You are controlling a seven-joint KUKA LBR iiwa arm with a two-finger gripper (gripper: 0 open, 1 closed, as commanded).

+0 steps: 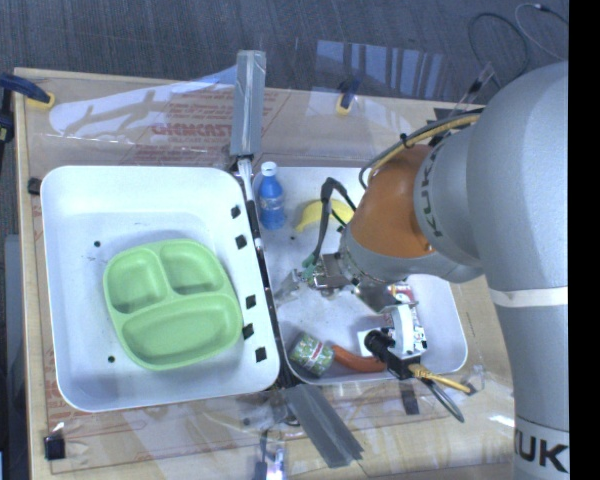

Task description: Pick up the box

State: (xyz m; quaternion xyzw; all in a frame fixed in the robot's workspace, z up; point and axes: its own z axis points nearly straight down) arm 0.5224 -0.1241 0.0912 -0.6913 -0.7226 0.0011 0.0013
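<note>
A small box with a green printed pattern (pixel 308 353) lies near the front edge of the right bin (pixel 450 353), touching a red-orange elongated item (pixel 352 361). My gripper (pixel 310 276) hangs low over the middle of the right bin, close to the divider between the two bins. It is behind the box and apart from it. The orange wrist band (pixel 385 218) and the grey arm hide much of the bin's right side.
A blue bottle (pixel 270 198) and a yellow banana-like item (pixel 325 214) lie at the back of the right bin. The left bin (pixel 70 268) holds a green divided plate (pixel 172 303). Black clips run along the divider (pixel 252 298).
</note>
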